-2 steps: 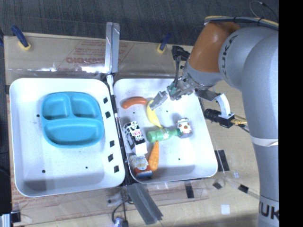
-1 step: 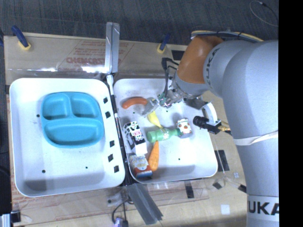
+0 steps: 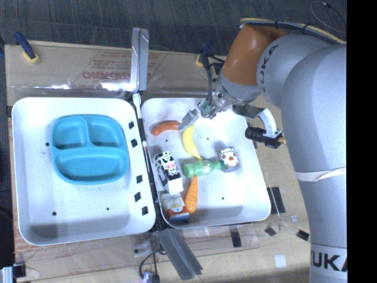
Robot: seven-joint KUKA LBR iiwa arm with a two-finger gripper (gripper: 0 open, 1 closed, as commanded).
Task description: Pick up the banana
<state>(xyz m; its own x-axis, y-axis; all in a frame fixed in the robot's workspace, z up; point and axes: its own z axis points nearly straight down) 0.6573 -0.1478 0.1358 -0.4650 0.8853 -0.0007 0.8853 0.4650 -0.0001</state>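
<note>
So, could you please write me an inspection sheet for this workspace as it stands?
Surface: two white bins side by side; right bin holds the toys, left bin holds a blue divided plate.
Job's things: banana lies in the right bin, not held.
Clutter: sausage, green bottle, carrot, cow-print carton, small die-like toy.
Grippers: tool hovers just above the banana's upper end.
Cables: black cable behind the arm.
Surroundings: blue clamp, dark floor.
</note>
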